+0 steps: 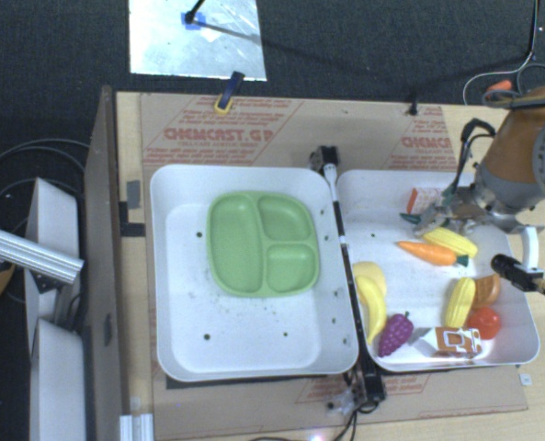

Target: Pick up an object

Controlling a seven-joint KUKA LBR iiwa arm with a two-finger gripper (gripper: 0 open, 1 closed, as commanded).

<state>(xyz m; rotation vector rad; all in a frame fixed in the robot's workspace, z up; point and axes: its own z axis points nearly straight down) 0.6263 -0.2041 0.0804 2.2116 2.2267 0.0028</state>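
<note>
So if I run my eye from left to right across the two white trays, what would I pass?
Green divided plate → bananas → purple grapes → orange carrot → yellow corn cob → red tomato.

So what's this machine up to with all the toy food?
The robot arm's gripper is down in the right bin, at its far side above a toy corn cob and carrot. Bananas, purple grapes and a tomato lie nearer the front. The left bin holds a green divided plate.
</note>
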